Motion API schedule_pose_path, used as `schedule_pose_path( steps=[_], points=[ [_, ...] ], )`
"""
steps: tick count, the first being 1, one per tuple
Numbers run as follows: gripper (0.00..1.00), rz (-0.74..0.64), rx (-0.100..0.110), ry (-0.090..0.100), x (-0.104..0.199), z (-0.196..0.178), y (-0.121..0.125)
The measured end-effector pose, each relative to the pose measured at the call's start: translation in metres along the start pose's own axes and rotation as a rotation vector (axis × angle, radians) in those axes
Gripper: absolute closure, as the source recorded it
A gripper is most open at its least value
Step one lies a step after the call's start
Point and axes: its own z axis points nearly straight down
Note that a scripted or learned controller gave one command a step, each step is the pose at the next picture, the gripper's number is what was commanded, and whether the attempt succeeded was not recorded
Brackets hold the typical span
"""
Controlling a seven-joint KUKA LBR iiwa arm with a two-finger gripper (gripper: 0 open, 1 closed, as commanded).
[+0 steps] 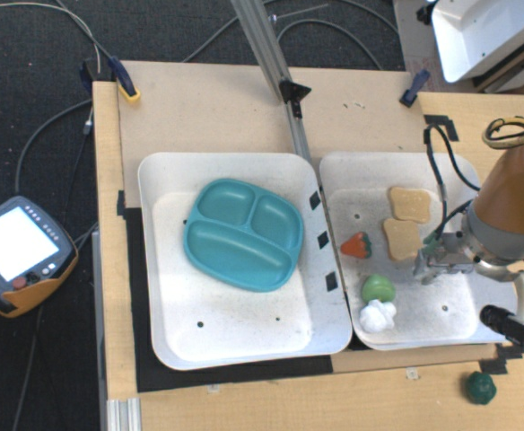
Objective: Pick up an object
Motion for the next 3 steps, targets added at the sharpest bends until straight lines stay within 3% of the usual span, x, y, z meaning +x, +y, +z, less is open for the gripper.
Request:
schedule_pose_path(
  steps=[1, 3],
  points=[
    [1.00, -0.002, -0.004, -0.002, 0.006, -0.050, -0.007],
    [1.00, -0.002, -0.007, -0.004, 0.008, -0.152, 0.004]
  ],
)
